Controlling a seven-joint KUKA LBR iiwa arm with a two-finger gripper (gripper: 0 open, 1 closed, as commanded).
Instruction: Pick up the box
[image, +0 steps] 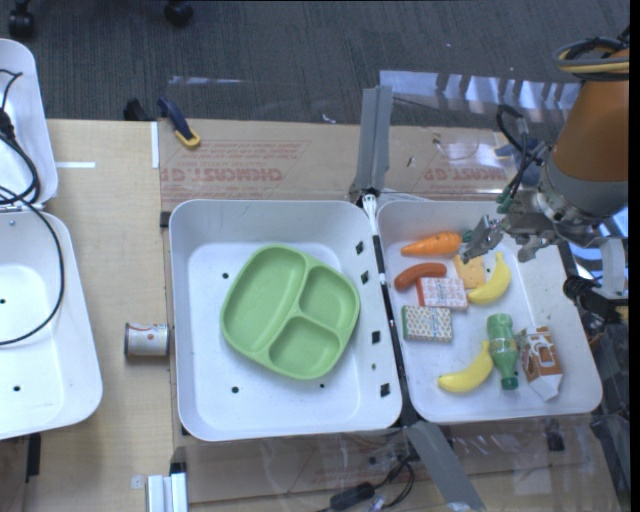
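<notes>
arm: reaching in from the right, grey body with an orange band, sitting over the upper right corner of the right bin
end effector: hovering over the top of the right bin, just above the cheese wedge and the upper banana; fingers are pointing left; cannot tell how far they are open, nothing is visibly sitting between them
box: lying flat in the left-middle part of the right bin, speckled top facing up, just below the red-and-white packet and apart from the end effector
red-and-white packet: lying between the sausage and the box, touching or nearly touching the box
carrot: lying at the top of the right bin, left of the end effector
sausage: lying just under the carrot
cheese wedge: sitting just beside the upper banana
upper banana: curving down the right side of the cheese wedge
lower banana: lying near the front of the bin, touching the green bottle
green bottle: lying on its side between the lower banana and the carton
carton: resting tilted at the bin's right edge
right bin: holding all the small items
left bin: holding a green divided plate
worktop: carrying both bins; a small can is lying left of the left bin
</notes>
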